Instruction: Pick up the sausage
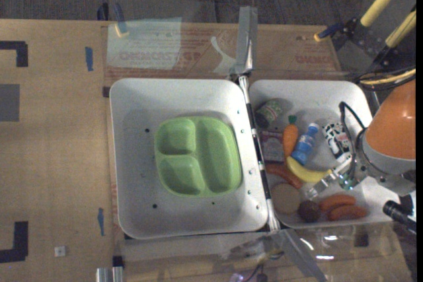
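Observation:
Two red-orange sausages lie side by side near the front of the right bin (357, 92), one (337, 201) just behind the other (347, 212). My gripper (326, 182) hangs low over that bin, right behind the nearer-to-centre sausage and next to the yellow banana (305, 172). Nothing is seen held in it. The grey arm with its orange band (396, 125) comes in from the right and hides the bin's right side.
The right bin also holds a can (271, 112), a carrot (289, 139), a blue bottle (305, 144), a dark plum (308, 211), a tan disc (286, 197) and a reddish-brown stick (280, 173). A green divided tray (198, 155) sits in the left bin (132, 109).

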Motion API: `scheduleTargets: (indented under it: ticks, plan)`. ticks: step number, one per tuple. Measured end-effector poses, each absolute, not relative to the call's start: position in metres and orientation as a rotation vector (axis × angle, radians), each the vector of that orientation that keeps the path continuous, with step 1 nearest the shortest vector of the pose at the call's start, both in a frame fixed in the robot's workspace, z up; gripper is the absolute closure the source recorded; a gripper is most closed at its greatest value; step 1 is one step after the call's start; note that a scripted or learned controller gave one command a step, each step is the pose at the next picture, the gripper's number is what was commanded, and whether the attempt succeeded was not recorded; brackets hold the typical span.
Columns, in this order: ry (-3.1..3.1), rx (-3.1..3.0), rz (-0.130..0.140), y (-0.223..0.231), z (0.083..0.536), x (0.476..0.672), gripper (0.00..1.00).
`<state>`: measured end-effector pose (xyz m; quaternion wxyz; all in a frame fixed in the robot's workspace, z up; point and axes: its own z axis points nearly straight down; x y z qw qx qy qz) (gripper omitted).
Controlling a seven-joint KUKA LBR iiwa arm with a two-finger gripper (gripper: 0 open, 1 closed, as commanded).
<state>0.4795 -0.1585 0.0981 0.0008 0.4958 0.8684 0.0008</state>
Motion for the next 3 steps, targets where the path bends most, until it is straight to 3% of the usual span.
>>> scheduleTargets:
  ticks: [3]
  plan:
    - [2.851,1.313,0.004,-0.161,0.087,0.481,0.00]
